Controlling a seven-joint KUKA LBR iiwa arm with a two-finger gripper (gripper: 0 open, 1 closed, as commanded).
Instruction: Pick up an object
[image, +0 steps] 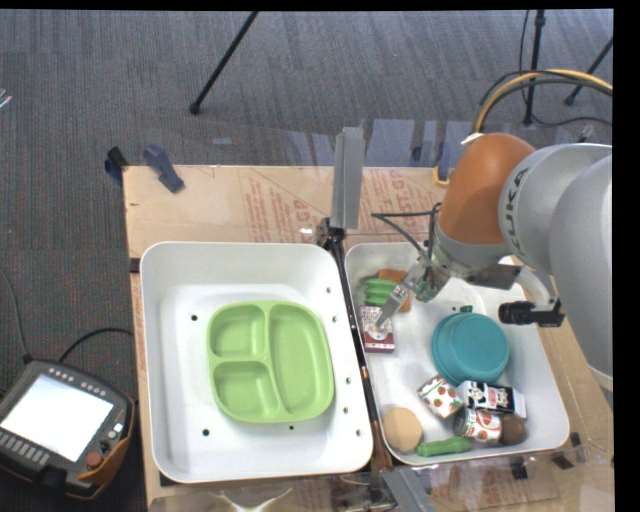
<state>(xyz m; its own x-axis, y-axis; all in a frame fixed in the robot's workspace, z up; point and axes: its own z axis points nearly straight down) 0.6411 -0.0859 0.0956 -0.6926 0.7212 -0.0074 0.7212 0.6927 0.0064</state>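
Bench (250, 205): two white bins were borne side by side.

Left bin (170, 290): one green divided plate (270, 360) was held, lying flat near the centre.

Right bin (545, 385): several small things were held. A small carton (378, 338) lay at the left wall, a green item (379, 291) just above it, and an orange item (392, 274) at the upper left corner. A teal bowl (470, 347) sat right of centre. Along the lower edge of the frame were grouped a red-and-white carton (439, 396), a dark carton (492, 398), a can (480, 426), a brown item (513, 431), a tan ball (403, 429) and a green stick (444, 447).

Arm (560, 230): it was seen entering from the right of the frame, bent down over the upper left part of the right bin.

Gripper (390, 305): it was lowered just above the small carton and beside the green item. Whether it was released or clenched could not be told, and nothing was seen grasped.

Progress: no thing was seen lifted; all lay in the bins. The approach was judged to be under way, with the small carton or the green item the likely target. Closing, lifting and clearing the bin were judged left to do.
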